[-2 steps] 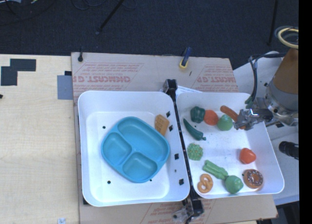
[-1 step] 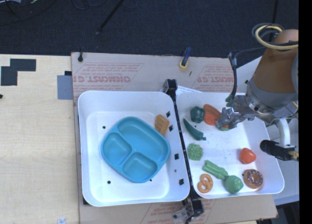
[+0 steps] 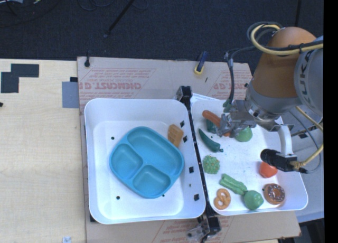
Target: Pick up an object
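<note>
My gripper (image 3: 227,126) hangs low over the back of the right bin (image 3: 296,205). It sits just right of an orange carrot-like piece (image 3: 210,115) and a teal piece (image 3: 212,126), and just left of a round green ball (image 3: 244,134). A dark green chili (image 3: 209,141) lies in front of it to the left. Whether anything is between its tips is hidden by the gripper body.
The right bin also holds a broccoli (image 3: 211,164), a green pod (image 3: 233,183), a pretzel (image 3: 222,198), a lime (image 3: 253,199), a donut (image 3: 274,194) and a red tomato (image 3: 267,170). The left bin (image 3: 95,125) holds a blue divided plate (image 3: 146,161) and an orange bread piece (image 3: 175,134).
</note>
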Available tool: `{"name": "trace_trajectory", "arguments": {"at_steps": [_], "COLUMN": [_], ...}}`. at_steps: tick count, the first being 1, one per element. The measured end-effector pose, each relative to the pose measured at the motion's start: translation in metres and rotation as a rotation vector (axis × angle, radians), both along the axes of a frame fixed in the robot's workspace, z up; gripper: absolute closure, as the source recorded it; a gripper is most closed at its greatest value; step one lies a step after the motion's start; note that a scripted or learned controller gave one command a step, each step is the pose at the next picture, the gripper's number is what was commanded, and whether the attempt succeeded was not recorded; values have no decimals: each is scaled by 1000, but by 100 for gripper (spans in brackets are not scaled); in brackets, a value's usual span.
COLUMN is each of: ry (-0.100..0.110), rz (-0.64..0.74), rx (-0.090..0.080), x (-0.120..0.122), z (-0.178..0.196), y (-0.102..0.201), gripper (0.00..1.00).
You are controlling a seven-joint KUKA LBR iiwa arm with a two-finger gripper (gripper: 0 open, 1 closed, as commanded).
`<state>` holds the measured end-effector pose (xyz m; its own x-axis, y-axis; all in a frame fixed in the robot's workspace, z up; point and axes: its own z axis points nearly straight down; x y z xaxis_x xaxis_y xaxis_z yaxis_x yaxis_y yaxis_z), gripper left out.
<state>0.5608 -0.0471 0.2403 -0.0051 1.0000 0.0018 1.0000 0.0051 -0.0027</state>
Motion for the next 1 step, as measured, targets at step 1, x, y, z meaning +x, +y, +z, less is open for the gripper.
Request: {"name": "trace_trajectory", "arguments": {"at_steps": [1], "ry": [4], "rz": [-4], "rx": [-1], "x": [7], "z": [-22], "y": [29], "gripper": [100]}}
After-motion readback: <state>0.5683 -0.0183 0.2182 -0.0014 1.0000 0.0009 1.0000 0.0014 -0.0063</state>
